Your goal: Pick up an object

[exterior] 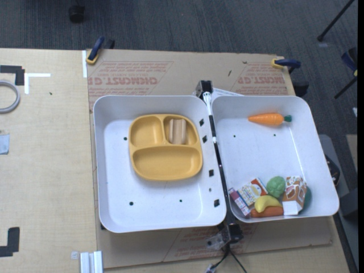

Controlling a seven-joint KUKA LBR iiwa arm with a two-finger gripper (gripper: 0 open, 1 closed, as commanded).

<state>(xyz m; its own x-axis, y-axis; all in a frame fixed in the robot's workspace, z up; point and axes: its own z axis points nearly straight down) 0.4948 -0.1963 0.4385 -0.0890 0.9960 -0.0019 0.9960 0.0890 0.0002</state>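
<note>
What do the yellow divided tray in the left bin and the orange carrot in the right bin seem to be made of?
Yellow divided tray: probably moulded plastic, matte, judging by its even colour, rounded rims and soft sheen. Orange carrot: likely a plastic toy, smooth, with flat uniform orange and a small green tip; rubber cannot be ruled out.

Toy pile [272, 197] overlaps; lower items partly hidden.

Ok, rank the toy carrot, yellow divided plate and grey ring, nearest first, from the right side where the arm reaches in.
1. Toy carrot, in the right bin.
2. Yellow divided plate, in the left bin.
3. Grey ring, at the bench's far left edge.
</note>
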